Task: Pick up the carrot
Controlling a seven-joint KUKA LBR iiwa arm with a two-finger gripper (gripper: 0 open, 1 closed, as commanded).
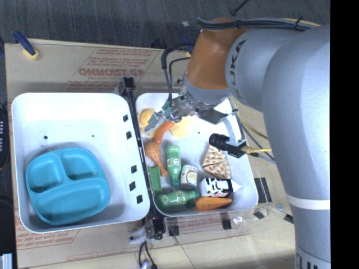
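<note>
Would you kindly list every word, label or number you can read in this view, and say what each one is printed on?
"CHEMCAST GP", in red on the brown board under the bins; the smaller red lines around it are too blurred to read.
"KUKA", only partly visible on the grey arm.
Labels on the green bottles and the small can are too small to read.

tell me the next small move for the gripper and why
Probably a short straight lift. The gripper sits low at the right bin's upper left, and an orange piece that may be a carrot seems to sit at its tips; lifting would test the grip.
</note>
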